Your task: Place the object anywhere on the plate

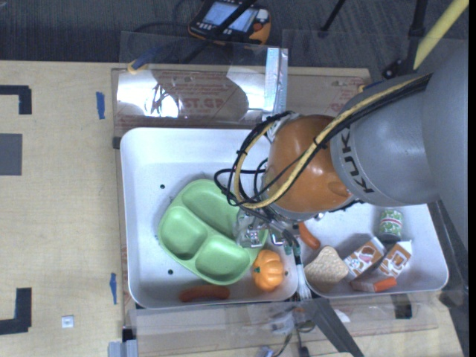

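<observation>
A green divided plate (199, 229) lies tilted in the left bin (141, 169). My gripper (255, 236) hangs over the plate's right edge, under the orange wrist band and a loop of cables. A small orange pumpkin (269, 269) sits just below the gripper, touching the plate's lower right corner. A red sausage (204, 294) lies by the bin's front wall, below the plate. The arm's bulk hides whatever is directly under the gripper.
The right bin (439, 266) holds a bread slice (327, 266), two small cartons (381, 259), a green can (390, 222) and an orange carrot piece (307, 236). A clear plastic sheet (201, 91) stands behind the left bin.
</observation>
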{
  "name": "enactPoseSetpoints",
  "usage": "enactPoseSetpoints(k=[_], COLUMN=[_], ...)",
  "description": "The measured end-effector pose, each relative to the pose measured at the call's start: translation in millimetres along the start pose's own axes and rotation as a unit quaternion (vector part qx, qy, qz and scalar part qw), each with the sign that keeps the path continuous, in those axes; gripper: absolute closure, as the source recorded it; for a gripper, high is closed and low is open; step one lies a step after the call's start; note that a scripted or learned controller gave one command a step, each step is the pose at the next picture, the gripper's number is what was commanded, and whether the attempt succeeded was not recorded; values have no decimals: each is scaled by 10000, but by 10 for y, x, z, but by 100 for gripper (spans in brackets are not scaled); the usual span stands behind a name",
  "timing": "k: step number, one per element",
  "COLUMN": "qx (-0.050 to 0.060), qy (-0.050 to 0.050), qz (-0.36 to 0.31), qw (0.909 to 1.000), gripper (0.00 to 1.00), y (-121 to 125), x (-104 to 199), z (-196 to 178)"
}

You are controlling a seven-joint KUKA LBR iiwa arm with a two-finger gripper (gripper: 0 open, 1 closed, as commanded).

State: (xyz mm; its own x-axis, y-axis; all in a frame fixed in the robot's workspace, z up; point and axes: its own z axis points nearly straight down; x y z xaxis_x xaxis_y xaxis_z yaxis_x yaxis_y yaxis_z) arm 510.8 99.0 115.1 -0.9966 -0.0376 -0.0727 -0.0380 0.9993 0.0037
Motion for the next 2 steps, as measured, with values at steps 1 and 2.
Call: enactPoseSetpoints(k=[1,2], qx=[-41,-117], qy=[329,332], qz=[-1397,-3467], qw=[9896,9373], gripper=[100,100], y=[104,-113], x=[-373,-125], z=[-385,-693])
